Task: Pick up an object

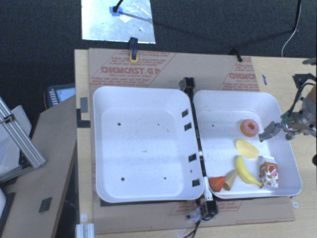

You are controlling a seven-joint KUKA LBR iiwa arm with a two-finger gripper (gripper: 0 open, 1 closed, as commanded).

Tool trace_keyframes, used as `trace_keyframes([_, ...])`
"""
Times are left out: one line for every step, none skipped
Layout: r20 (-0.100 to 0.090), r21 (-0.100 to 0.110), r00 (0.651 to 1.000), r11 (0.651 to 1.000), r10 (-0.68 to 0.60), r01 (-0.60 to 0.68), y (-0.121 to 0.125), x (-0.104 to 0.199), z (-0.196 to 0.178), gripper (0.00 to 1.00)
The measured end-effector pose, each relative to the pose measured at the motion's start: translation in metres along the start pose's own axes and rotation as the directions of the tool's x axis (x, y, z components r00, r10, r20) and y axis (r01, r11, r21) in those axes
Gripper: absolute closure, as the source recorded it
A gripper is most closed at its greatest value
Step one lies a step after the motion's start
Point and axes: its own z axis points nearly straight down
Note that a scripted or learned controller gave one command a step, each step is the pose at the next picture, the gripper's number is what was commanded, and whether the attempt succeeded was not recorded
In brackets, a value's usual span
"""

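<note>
The right bin (223,110) holds several small items along its right and front sides. A pink frosted donut (249,127) lies nearest the gripper. Below it sits a pale yellow oval piece (246,148), then a banana (246,171) and a small red-and-white carton (269,174). A tan cone (230,179) and a red piece (216,183) rest at the front edge. My gripper (271,131) reaches in over the bin's right rim, just right of the donut and above the carton, with nothing seen in it.
The left bin (143,143) stands beside the right one, with a black clip strip (194,143) along their shared edge. A cardboard sheet (168,68) lies under both. A yellow clamp (133,51) sits at the back.
</note>
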Motion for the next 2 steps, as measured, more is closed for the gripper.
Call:
trace_keyframes([-0.001, 0.003, 1.000, 1.000, 0.006, -0.006, -0.012, 0.000, 0.124, 0.00])
trace_keyframes([0.001, -0.009, 1.000, 1.000, -0.002, 0.002, 0.070, 0.005, 0.116, 0.00])
